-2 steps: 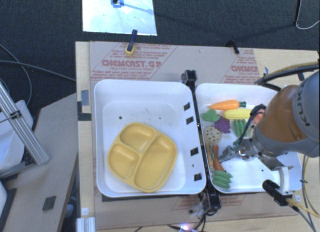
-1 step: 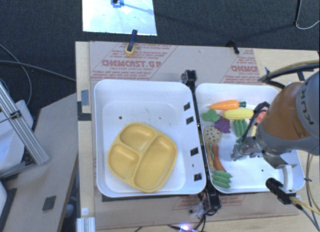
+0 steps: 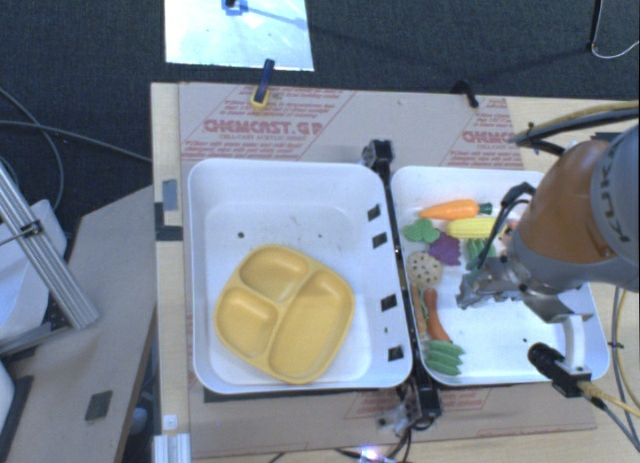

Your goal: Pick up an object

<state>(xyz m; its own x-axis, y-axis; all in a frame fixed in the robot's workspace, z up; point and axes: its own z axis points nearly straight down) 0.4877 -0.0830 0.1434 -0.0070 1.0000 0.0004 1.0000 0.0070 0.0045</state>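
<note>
Two white bins sit side by side on the desk [image 3: 330, 111]; the left bin [image 3: 215, 251] holds one yellow tray [image 3: 285, 311] with three compartments; the right bin [image 3: 500, 351] holds toy food along its 9 o'clock side: one carrot [image 3: 447, 209], one corn cob [image 3: 468, 228], one purple piece [image 3: 446, 249], one speckled cookie [image 3: 424, 269], green pods [image 3: 444, 355] at 7 o'clock; the gripper [image 3: 478, 289] hangs low over the right bin's middle, just right of the cookie; whether its fingers are spread I cannot tell.
</note>
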